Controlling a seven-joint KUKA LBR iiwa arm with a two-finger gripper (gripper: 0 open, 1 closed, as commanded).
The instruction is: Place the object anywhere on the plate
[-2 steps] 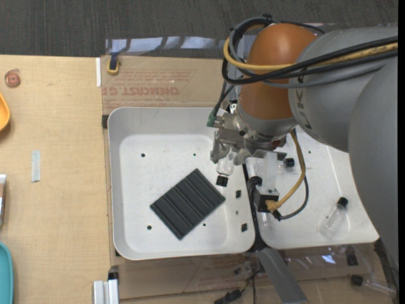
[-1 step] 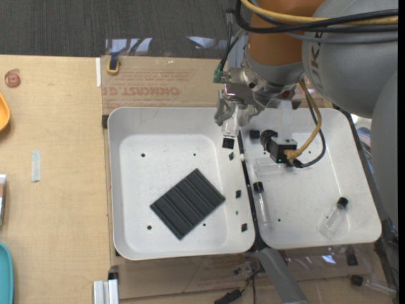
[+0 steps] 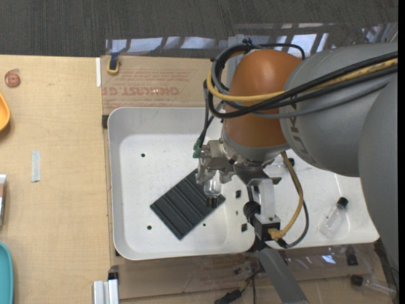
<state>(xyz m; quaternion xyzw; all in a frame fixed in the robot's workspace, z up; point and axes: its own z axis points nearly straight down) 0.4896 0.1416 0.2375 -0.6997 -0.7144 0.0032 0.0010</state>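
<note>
Gripper (image 3: 212, 189) over the ribbed black plate's (image 3: 185, 204) upper-right end — plate extends down-left from it, long axis diagonal. Finger opening and any load: cannot tell.

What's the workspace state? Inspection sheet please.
Surface: white bin on a wood bench.
Job's things: dark ribbed plate lying flat in the bin, tilted; the object can't be told.
Clutter: small clear vial with a black cap at the bin's right.
Gripper: gripper over the plate's upper right corner; nothing seen between its fingers.
Cables: yellow and black cables looped around the orange band.
Surroundings: cardboard behind the bin, dark carpet beyond.
</note>
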